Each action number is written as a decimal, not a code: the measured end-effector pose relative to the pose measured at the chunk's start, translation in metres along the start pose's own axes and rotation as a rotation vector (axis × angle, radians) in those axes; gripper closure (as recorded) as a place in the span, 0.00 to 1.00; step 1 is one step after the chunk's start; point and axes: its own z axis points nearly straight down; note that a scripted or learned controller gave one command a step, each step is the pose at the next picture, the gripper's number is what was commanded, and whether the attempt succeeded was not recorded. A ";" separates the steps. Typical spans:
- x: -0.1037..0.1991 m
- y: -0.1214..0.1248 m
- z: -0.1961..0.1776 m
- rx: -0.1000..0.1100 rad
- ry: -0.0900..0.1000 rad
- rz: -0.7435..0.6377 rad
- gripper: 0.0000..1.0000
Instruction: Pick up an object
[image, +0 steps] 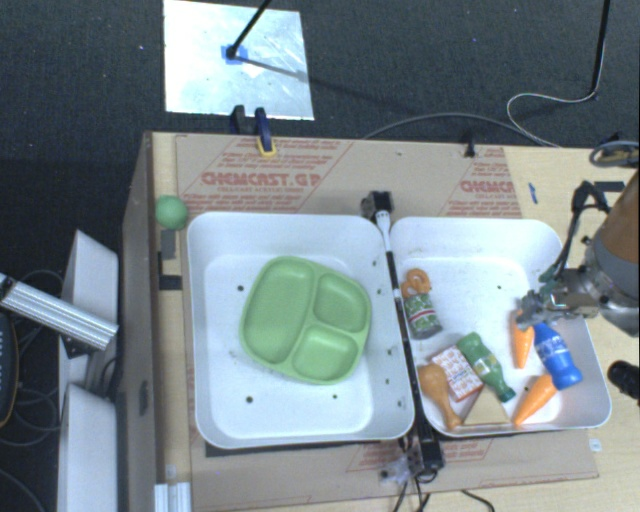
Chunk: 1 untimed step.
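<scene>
The left bin (215, 300) holds a green divided plate (305, 318), lying flat near its middle, with nothing on it. Just right of that plate, past the shared rim, the right bin (470, 255) carries all the loose things: a small bottle with an orange top (419, 305) close to the divider, below it a toy chicken leg (437, 385) and a small red and white box (459, 375), then a green bottle (486, 366) lying at a slant. Further right of the plate are two carrots, one upright (522, 343) and one lower (535, 396), with a blue bottle (555, 357) between them.

The gripper (540, 303) sits over the upper carrot and the blue bottle's cap, at the far right. I cannot tell whether it is spread or closed, and nothing is seen clamped in it.

To do this well, I judge it should settle on one target, likely the upper carrot or blue bottle, come straight down so it straddles only that item, and avoid pinching both, since they lie just beside each other
</scene>
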 end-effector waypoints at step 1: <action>0.000 0.001 -0.011 -0.002 0.000 -0.004 1.00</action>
